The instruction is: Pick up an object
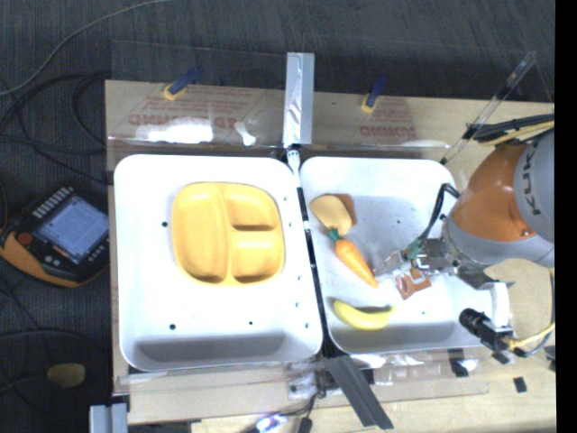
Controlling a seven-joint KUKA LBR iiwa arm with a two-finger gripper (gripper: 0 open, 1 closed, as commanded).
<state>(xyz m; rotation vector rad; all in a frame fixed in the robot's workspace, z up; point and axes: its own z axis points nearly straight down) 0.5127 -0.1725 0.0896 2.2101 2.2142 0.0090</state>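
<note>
- The gripper [413, 273] is low in the right bin [388, 180], just beside the carrot [354, 258]; I cannot tell how it is set.
- A small brown thing [414, 284] lies right under it, too blurred to name.
- The carrot looks light, stiff and smooth; I would take it across its thick middle.
- The banana [362, 314] is near and curved, so it may slip more easily.

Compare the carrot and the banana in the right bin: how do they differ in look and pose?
The carrot is orange with a green top; the banana is plain yellow. The carrot is straight and tapered and lies on a diagonal, while the banana is curved and lies nearly level across the view. The carrot sits mid-bin; the banana lies nearer the front wall. Both are long and rest loose on the floor of the right bin.
</note>
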